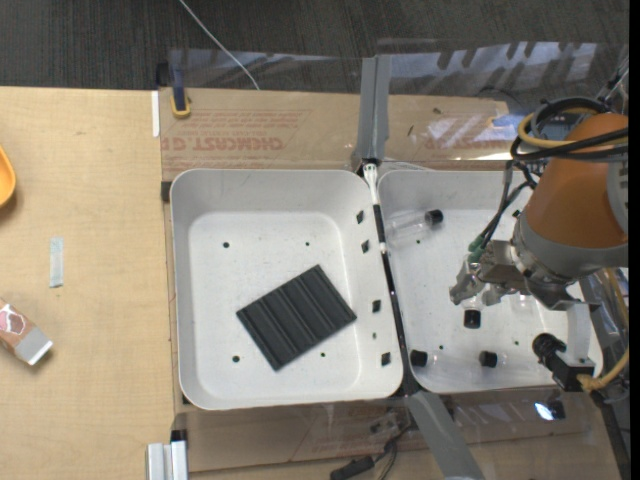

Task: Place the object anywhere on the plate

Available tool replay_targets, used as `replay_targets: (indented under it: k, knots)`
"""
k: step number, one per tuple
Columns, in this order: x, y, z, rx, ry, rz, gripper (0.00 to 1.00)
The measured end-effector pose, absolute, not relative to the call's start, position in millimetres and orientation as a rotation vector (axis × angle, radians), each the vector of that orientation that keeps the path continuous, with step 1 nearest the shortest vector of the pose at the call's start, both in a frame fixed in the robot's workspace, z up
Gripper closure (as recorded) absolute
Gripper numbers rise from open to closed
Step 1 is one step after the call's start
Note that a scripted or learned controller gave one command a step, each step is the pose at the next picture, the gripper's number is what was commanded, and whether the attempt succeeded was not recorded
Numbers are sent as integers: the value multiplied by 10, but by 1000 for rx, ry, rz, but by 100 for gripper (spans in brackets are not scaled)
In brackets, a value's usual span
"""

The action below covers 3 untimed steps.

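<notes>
A dark grey ribbed plate (pixel 296 316) lies flat and turned at an angle in the left bin (pixel 200 268), toward its front. In the right bin (pixel 440 193) a clear vial with a black cap (pixel 417 222) lies near the back left corner. Three small black pieces lie on that bin's floor: one (pixel 471 318) just below the gripper, one (pixel 488 359) near the front and one (pixel 418 358) at the front left. My gripper (pixel 478 280) hangs low over the middle of the right bin, under the arm's orange band (pixel 575 198). It is well to the right of the plate.
A raised divider (pixel 383 268) with black clips separates the two bins. On the wooden bench to the left lie a small grey strip (pixel 56 263), a red and white tube (pixel 22 333) and an orange item (pixel 5 178) at the edge. Cardboard (pixel 260 133) runs behind the bins.
</notes>
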<state>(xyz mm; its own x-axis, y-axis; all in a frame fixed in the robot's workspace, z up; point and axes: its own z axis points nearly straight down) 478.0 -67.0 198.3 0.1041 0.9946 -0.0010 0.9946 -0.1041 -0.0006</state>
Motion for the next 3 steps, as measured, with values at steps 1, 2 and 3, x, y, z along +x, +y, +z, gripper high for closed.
replay_targets:
  k: [1, 2, 3]
  knots:
    - [5833, -185, 1906, 1973, 2445, -5, 100]
    - [5421, 539, 1906, 2016, 2411, -5, 100]
    - [5163, 526, 1904, 1916, 2492, -5, 100]
